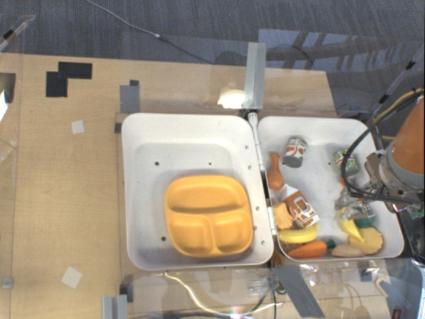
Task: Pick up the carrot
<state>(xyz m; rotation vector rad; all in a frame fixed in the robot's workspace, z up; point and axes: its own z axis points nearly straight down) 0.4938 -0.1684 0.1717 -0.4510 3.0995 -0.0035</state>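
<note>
Progress on the pick is, by my reading, at the approach stage: nothing is lifted and the whole grasp remains to do.

Taking the right-hand bin (397,234) as the landmark and working from its near rim outward: the carrot (307,249) lies flat against that near wall, towards the bin's left corner, orange with a dark green stub at its right end. A pale beige piece (347,250) lies just beside that stub, and a banana (297,234) rests touching the carrot's far side. Further right along the same near wall sit yellow toy foods (364,235).

Towards the middle of the bin is a brown and white packet (299,209), and past it a drumstick-shaped piece (275,171) close to the left wall. Near the far wall stands a small tin (295,151).

The pincer (356,208) hangs over the right half of the bin, above the yellow pieces and well apart from the carrot; cables and the wrist crowd it, so I cannot tell how wide it stands, and nothing shows between its tips. The arm (406,153) enters over the bin's right wall.

Left of the landmark, the other bin (143,178) carries a yellow divided tray (208,214).

Still to do: travel leftward to the near corner, descend, close, lift.
</note>
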